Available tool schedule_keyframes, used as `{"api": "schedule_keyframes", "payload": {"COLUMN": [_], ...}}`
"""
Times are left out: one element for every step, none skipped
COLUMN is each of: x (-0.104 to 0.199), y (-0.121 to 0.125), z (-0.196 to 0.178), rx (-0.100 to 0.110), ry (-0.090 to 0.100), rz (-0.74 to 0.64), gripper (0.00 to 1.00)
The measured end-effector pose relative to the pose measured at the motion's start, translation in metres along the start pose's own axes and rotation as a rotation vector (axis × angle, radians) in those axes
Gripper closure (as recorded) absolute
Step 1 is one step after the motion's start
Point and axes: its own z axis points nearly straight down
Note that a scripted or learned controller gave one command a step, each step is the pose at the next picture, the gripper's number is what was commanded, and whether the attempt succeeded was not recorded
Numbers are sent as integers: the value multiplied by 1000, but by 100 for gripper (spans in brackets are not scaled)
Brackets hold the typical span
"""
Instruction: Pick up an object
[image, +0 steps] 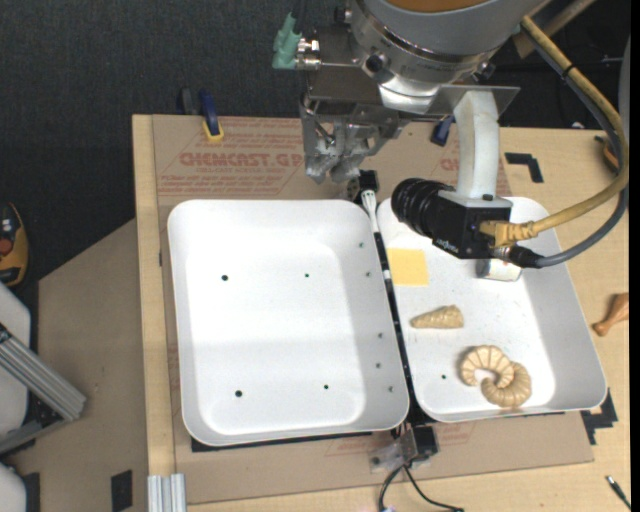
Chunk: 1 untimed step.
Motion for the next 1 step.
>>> {"api": "schedule_keyframes", "payload": {"x": [0], "y": [0], "z": [1], "rx": [2], "ry": [-1], "rz": [0], "gripper": [0]}}
